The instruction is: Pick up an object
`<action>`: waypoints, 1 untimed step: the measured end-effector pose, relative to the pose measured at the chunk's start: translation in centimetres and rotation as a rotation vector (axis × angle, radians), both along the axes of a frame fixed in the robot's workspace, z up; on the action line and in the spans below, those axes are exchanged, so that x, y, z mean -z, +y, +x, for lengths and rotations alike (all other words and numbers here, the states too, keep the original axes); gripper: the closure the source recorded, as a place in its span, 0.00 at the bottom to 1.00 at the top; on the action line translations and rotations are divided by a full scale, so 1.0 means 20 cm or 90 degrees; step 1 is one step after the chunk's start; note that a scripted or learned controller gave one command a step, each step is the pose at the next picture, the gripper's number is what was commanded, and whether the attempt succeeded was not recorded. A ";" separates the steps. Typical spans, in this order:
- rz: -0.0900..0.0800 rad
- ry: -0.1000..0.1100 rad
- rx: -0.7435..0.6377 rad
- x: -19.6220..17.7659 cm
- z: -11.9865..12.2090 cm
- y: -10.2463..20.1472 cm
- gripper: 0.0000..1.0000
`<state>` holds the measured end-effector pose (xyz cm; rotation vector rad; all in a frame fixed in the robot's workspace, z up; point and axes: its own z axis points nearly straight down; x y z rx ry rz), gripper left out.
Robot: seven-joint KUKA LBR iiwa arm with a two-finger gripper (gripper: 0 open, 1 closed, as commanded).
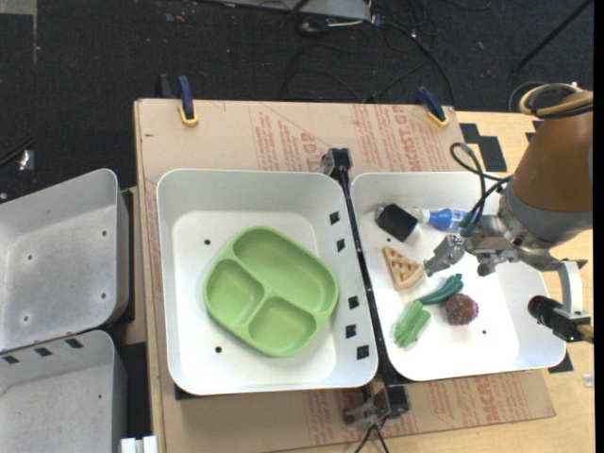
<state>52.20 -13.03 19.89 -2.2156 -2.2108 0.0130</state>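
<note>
Two shallow white bins sit side by side on the counter. The left bin (179, 253) holds a green divided plate (271, 291). The right bin (510, 338) holds a black block (397, 221), a waffle slice (403, 268), a dark green pod (442, 291), a light green leafy piece (411, 324), a purple berry (461, 309) and a blue and white bottle (444, 218). The gripper (451, 251) hangs just above the waffle slice and pod; how far it is open cannot be told, and nothing is seen in its grasp.
</note>
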 end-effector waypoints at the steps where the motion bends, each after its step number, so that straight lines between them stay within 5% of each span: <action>1: -0.001 -0.008 -0.002 -0.03 0.02 0.00 0.00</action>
